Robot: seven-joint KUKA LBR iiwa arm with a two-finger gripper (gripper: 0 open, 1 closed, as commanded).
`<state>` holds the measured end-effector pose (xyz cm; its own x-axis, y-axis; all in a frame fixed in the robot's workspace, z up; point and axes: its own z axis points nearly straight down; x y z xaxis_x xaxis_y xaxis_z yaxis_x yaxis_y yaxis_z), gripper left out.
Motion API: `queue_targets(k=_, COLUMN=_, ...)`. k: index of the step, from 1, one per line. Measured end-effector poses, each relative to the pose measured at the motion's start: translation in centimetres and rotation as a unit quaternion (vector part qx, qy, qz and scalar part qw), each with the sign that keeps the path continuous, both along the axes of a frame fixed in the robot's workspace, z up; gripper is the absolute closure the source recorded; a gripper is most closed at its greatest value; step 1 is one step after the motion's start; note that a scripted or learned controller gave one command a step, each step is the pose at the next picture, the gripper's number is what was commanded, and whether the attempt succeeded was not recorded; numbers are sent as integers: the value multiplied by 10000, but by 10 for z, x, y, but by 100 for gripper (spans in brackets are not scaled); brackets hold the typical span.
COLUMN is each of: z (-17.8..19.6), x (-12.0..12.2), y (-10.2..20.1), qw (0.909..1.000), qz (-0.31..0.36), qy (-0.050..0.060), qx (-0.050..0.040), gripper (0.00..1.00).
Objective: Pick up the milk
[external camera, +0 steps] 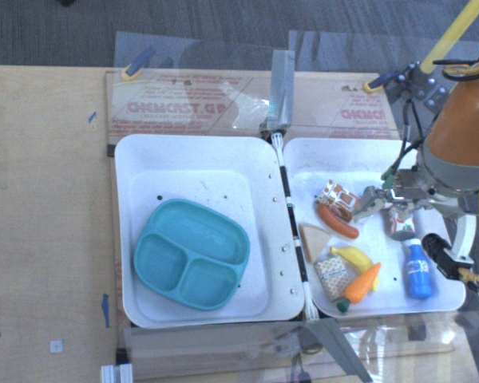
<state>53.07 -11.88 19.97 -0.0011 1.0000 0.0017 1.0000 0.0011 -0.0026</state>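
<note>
The pincer (381, 200) hangs low over the right bin (303, 159), and whether it is open or closed cannot be told from this slant. The milk (338, 197), a small brown and white carton, lies just left of it, with a sausage (338, 221) touching the carton's lower side. Below the pincer sit a banana (352, 257), a carrot (362, 284) and a blue bottle (417, 270), while far to its left a teal plate (191, 254) rests in the left bin (136, 166).
</note>
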Motion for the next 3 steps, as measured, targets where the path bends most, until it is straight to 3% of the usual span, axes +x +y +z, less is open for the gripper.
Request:
queue_targets(k=1, z=-111, x=59, y=-5, qw=9998, qz=-214, qy=-57, qx=-13, gripper=0)
queue_targets(k=2, z=-101, x=59, y=-6, qw=9997, qz=-231, qy=-68, qx=-11, gripper=100)
queue_targets(k=3, z=-15, x=99, y=75, qw=9990, qz=-438, qy=-11, qx=-11, gripper=100)
